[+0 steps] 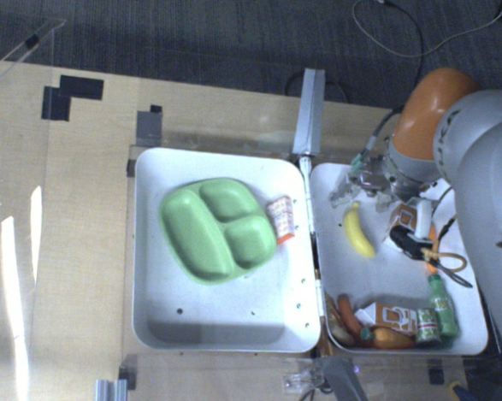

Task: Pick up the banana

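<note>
The small curved yellow banana (359, 232) lies loose in the right-hand shallow white bin (332, 270). The gripper (365, 183) hovers just above it, apparently approaching; whether open, I cannot tell. Next: descend squarely.

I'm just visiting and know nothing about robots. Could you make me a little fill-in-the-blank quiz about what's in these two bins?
1. The curved yellow banana lies in the ____ shallow white bin.
2. The green three-compartment plastic tray lies in the ____ bin.
3. The band above the grey arm's wrist is coloured ____.
4. The arm's tool hangs just above the banana's ____ end.

Missing words: right; left; orange; upper
</note>
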Action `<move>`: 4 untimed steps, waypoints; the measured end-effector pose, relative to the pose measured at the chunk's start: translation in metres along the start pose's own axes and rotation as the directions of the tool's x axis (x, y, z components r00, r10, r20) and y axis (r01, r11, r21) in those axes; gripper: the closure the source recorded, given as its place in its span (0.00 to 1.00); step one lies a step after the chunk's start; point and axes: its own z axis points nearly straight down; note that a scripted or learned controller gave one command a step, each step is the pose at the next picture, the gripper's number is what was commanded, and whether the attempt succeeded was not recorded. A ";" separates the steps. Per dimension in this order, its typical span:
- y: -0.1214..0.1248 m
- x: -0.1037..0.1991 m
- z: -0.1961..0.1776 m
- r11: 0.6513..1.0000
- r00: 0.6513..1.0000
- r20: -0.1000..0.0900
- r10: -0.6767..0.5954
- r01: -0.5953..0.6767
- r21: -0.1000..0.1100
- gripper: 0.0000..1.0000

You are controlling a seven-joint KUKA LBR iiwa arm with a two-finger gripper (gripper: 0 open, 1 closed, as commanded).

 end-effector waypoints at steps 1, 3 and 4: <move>0.000 0.011 0.000 1.000 1.000 -0.001 0.020 -0.020 0.000 0.00; 0.000 0.003 0.000 0.982 0.982 -0.001 0.191 -0.191 0.001 1.00; -0.003 0.073 -0.099 0.946 0.946 0.000 0.325 -0.325 0.004 1.00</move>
